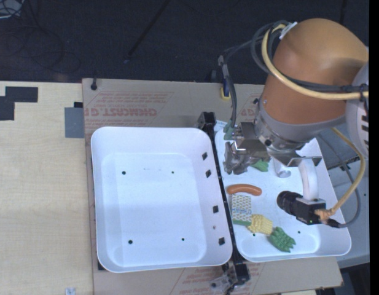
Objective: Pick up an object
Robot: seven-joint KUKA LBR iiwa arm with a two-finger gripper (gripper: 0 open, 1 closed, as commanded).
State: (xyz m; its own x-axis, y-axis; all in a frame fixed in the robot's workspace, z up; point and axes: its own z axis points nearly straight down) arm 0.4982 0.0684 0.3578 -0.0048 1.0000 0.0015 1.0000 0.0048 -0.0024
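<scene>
Fingers point(238, 160) low in right bin point(336, 241) | hot dog point(244, 190) just below — apart

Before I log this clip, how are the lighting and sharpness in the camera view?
Camera view: bright overhead light washes out the left bin, its floor nearly featureless; the arm casts a soft shadow over the right bin near the pincer; the image is slightly soft, so the orange sausage-like toy and corn cob lack fine detail; the background is dark.
</scene>
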